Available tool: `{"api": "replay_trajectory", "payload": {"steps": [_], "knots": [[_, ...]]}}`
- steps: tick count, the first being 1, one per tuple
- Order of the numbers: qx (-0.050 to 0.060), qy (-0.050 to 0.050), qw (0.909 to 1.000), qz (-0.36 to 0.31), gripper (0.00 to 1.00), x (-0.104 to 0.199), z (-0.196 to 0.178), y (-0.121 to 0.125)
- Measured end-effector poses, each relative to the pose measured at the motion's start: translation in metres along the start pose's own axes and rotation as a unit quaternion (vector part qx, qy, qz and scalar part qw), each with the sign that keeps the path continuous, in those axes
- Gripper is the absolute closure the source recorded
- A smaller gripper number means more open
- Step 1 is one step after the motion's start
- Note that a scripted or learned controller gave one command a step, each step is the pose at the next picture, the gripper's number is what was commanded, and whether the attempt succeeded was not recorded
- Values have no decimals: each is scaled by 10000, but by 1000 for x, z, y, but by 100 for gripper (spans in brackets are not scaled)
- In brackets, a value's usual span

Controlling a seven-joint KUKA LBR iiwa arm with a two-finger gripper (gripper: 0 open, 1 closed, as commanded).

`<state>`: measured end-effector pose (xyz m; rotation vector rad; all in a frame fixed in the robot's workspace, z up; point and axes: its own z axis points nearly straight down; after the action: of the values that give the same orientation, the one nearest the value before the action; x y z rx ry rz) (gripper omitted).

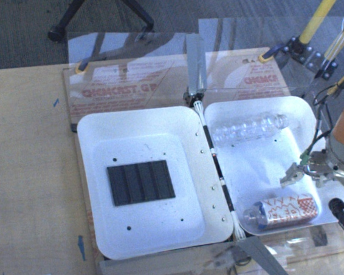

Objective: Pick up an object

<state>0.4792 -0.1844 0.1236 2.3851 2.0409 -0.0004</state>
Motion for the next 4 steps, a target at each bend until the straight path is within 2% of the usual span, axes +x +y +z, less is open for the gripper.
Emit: {"api": "replay_trajectory", "payload": {"steps": [1,2,3,4], "knots": [[-38,17,9998,-198,0,92,35,31],[9,4,9996,-286,0,123,-61,70],[16,5,10000,32,0,20,-55,64],[-4,11,9870,1605,0,41,36,20]]}}
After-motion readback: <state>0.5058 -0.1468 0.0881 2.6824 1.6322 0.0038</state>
